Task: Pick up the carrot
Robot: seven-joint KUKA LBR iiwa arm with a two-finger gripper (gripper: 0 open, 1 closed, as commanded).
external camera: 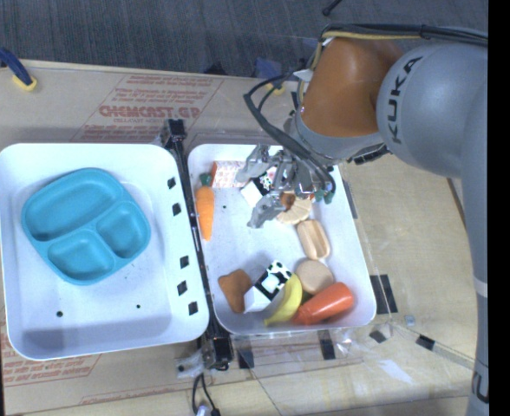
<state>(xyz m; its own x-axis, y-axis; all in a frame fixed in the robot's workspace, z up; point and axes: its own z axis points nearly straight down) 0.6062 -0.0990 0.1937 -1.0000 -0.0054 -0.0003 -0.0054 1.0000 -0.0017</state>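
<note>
The gripper [268,199], jaw state unclear, hangs at the carrot's [205,211] three o'clock; descending here could miss it against the bin wall [192,232].

my arm [428,102] is grey with an orange band. the carrot [205,211] is orange with a green top. left of it, a blue plate [81,224] sits in a white bin [29,336]; a yellow banana [287,300] is to its lower right.

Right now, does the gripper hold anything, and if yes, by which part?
Nothing is seen between the fingers of the gripper. The carrot lies apart, by the left wall of the right bin.
</note>
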